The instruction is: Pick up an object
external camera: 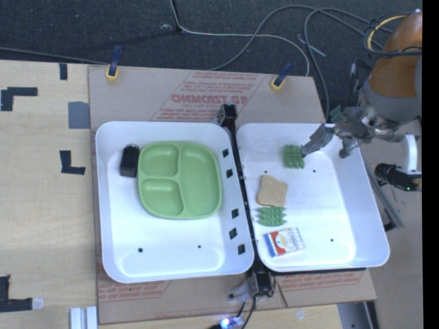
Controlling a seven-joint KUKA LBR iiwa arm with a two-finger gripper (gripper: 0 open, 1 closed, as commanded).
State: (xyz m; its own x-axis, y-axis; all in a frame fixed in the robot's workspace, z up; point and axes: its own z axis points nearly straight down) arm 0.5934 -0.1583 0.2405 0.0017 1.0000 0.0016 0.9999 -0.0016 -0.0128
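The arm is reaching in from the right, and its jaws [328, 139] are hanging spread over the far part of the right bin [363, 214], one finger [314, 142] pointing down-left toward a small green block [294, 156] and just beside it; nothing is sitting between them. This looks like the approach step, with no grasp made yet. The next move seems to call for shifting left and down so the jaws straddle the block before closing. Nearer in that bin are lying a slice of bread [272, 191], a green leafy piece [271, 216] and a small carton [284, 241].
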